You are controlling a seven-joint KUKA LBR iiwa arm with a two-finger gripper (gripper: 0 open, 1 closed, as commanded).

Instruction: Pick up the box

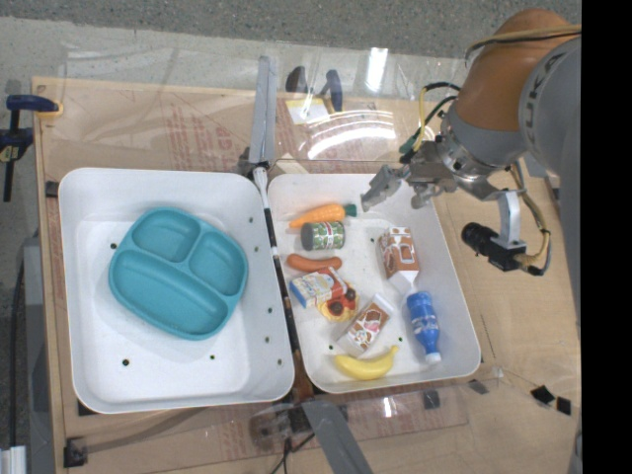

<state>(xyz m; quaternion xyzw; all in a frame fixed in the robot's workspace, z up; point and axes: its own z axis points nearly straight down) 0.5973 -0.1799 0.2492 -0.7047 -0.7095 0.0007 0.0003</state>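
Grey two-finger gripper point(400, 192) spread open and empty above right white bin point(456, 294), near small brown-and-white carton box point(397, 256), orange carrot point(318, 214) alongside

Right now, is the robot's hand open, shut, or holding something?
Gripper: open, holding nothing, above the right bin's top edge, near the carrot.

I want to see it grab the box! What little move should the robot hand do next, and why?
Probably slide a bit toward the bin's near side and go lower. The gripper sits above the right bin's far edge with nothing between its open fingers, and the brown-and-white box lies just beyond it, beside the blue bottle.
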